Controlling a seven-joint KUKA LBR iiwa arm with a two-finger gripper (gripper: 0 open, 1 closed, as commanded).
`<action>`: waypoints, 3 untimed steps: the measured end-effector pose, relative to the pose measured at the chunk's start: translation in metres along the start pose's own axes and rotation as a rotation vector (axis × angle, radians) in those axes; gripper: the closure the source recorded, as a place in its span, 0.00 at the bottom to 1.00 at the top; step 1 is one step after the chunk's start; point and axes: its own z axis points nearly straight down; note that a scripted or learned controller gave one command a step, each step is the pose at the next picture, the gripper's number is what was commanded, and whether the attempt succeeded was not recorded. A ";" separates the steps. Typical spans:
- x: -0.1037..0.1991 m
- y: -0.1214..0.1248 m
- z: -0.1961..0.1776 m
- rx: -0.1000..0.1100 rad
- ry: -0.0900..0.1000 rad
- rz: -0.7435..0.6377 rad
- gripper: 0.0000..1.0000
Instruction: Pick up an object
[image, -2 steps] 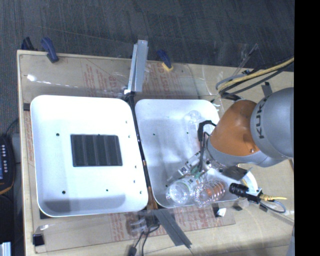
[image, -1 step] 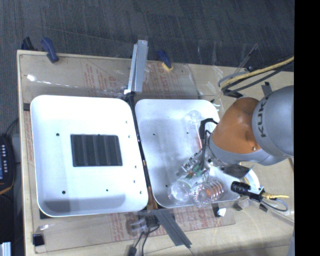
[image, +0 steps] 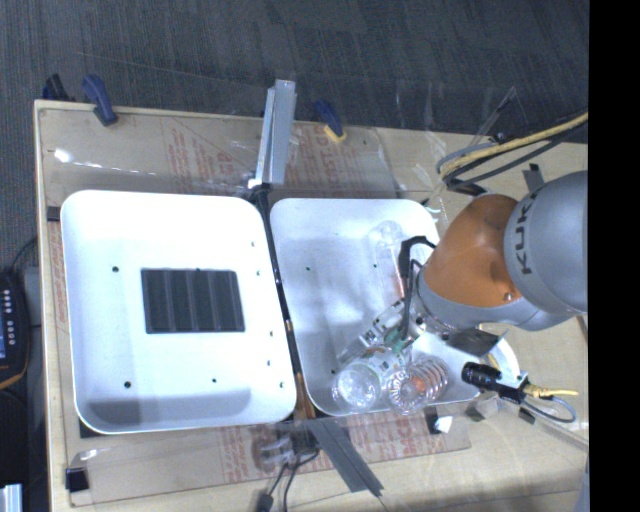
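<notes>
My gripper (image: 388, 336) is down in the right bin (image: 310, 250), near its front right part. Just below it lie two clear plastic pieces: a round clear cup (image: 355, 386) and a clear piece with a copper-coloured coil inside (image: 416, 381), both against the bin's front wall. Another clear round object (image: 385, 239) lies further back in the same bin, beside the arm's wrist. The gripper's tip is close above the clear pieces, and I cannot tell whether it touches them. The orange band (image: 470, 262) of the arm hides the bin's right side.
The left bin (image: 90, 230) holds a dark ribbed rectangular block (image: 192, 300) near its middle. A metal bar (image: 274, 130) stands up behind the seam between the bins. Cables (image: 500, 150) run at the back right, and blue clamps (image: 100, 100) grip the bench's back edge.
</notes>
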 end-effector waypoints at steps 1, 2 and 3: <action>0.001 0.002 -0.010 -0.001 0.000 -0.005 1.00; -0.020 0.059 -0.086 0.005 -0.001 0.130 1.00; -0.010 0.058 -0.098 0.006 -0.001 0.269 1.00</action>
